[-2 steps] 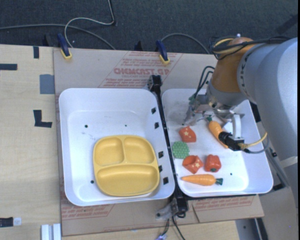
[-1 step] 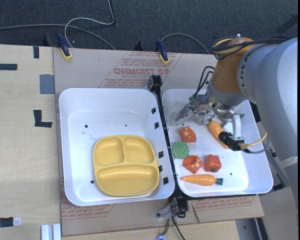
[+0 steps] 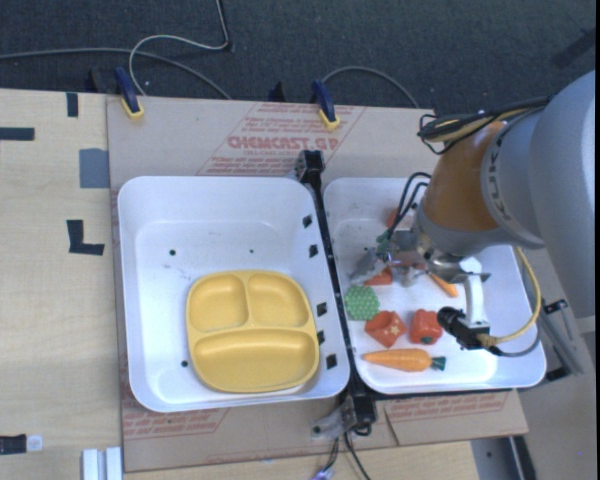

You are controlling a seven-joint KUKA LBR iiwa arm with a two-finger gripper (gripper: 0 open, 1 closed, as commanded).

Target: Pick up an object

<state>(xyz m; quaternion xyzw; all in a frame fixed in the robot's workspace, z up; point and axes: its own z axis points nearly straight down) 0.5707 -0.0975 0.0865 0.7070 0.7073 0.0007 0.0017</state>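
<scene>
1. My end effector [image 3: 385, 264] hangs low in the right shallow white bin [image 3: 515, 368]; I cannot tell its state.
2. Just below it lie a green round toy [image 3: 361, 301], two red pepper-like toys [image 3: 385, 327], and an orange toy carrot [image 3: 400, 361].
3. The left white bin [image 3: 150, 218] holds a yellow plastic divided plate [image 3: 252, 330].

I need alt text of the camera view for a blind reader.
A grey and orange robot arm reaches into the right bin, above toy food: a carrot, two red pieces and a green one. The left bin holds a yellow divided plate.
</scene>
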